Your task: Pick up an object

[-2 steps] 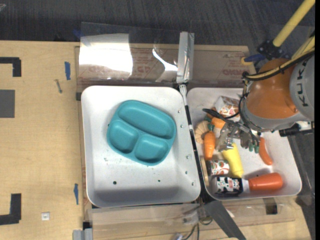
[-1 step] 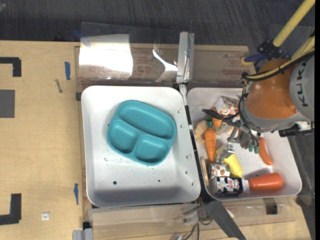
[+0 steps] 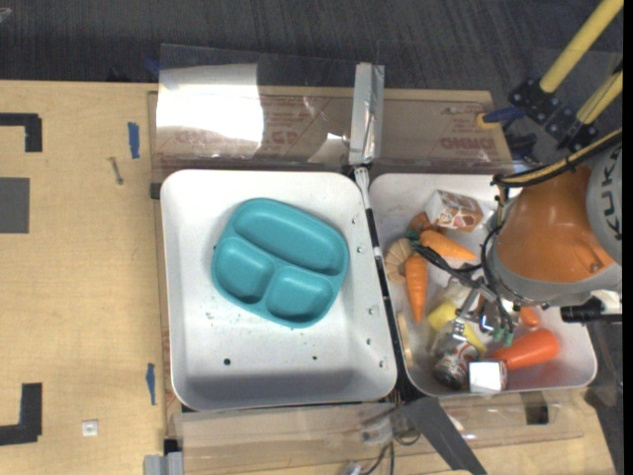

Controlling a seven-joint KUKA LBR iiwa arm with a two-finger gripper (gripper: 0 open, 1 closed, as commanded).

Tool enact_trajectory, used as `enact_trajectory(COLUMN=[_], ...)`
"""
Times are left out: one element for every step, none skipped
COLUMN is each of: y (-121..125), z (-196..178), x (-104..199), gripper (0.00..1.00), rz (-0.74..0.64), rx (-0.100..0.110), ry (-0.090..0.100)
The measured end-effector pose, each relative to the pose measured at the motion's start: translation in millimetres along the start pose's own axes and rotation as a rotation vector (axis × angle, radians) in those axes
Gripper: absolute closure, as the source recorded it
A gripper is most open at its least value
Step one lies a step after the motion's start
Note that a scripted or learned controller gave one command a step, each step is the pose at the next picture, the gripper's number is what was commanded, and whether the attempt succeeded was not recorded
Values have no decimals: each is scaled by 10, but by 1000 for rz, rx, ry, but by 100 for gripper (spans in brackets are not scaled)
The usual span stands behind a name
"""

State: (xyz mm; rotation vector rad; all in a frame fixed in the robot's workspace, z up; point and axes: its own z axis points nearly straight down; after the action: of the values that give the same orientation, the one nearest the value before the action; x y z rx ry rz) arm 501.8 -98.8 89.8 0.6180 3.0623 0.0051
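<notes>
Jumbled toy carrots in right bin

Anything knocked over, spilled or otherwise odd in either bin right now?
Nothing stands out. The teal three-compartment plastic tray sits flat in the left white bin; toy carrots and small items lie jumbled inside the right white bin.

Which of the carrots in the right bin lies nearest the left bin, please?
The upright carrot beside the divider, pointing down the picture. The other two lie crosswise, farther right.
</notes>
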Motion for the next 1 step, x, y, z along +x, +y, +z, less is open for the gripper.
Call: enact_trajectory(y=[179], z=[-131], x=[-421], gripper=[0], rz=[-109], rx=[4], ry=[9])
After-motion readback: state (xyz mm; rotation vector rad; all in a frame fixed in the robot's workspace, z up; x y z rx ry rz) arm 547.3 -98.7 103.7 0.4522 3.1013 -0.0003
